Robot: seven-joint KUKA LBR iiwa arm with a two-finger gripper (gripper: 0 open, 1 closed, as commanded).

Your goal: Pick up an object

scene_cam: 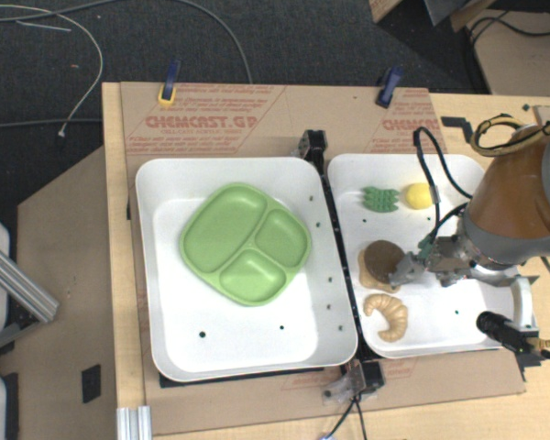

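This looks like a robotics lab: a cardboard-covered bench [257, 108] held by blue clamps [170, 79], loose cables [73, 44] on dark carpet, and two white bins [156, 246] under a grey-orange arm [518, 200].

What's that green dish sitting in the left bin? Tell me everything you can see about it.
The green divided plate looks like smooth, light green plastic, a rounded square turned cornerwise like a diamond. Raised ridges split it into three compartments: one large on the left, two smaller on the right and bottom. All three look bare. It lies flat and right way up, near the middle of the left white bin, touching only the bin floor, well apart from the gripper in the other bin.
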